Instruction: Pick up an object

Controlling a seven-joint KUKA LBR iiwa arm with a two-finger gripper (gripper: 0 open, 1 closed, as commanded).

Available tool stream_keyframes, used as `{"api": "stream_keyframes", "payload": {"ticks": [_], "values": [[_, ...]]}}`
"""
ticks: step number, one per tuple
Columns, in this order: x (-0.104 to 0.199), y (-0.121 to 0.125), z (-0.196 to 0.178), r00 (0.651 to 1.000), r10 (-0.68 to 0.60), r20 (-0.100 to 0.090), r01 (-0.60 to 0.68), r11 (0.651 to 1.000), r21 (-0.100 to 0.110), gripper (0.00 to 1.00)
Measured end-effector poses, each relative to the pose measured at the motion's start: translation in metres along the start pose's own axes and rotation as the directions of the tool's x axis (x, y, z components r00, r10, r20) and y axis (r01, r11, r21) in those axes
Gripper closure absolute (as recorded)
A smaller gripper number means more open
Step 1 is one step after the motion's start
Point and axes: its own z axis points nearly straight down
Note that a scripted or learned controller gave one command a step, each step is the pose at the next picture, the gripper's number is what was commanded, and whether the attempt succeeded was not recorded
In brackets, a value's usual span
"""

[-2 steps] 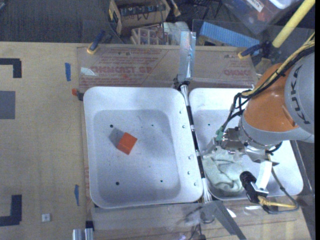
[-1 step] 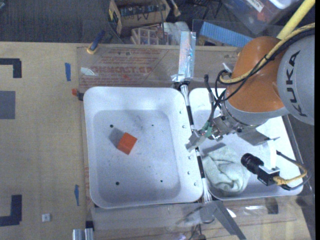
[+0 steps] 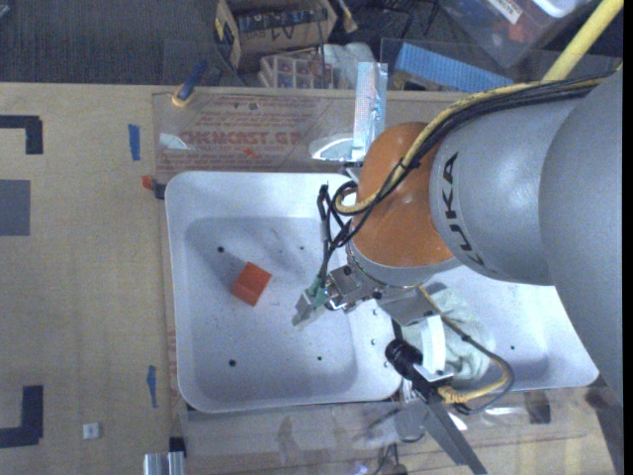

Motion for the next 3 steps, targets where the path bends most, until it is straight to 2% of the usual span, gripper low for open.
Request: {"api": "stream_keyframes", "payload": {"ticks": [1,2,3], "values": [[0.006,-0.001,0.011,0.986,-0.165,-0.001,0.165,0.986,0.001,0.00],[0.083,0.024,0.040,0.856,-0.518,0.001,0.518,0.856,-0.001,0.00],[0.091,0.031,0.092,0.971,-0.240,0.000,0.240,0.971,-0.011,0.00]]}}
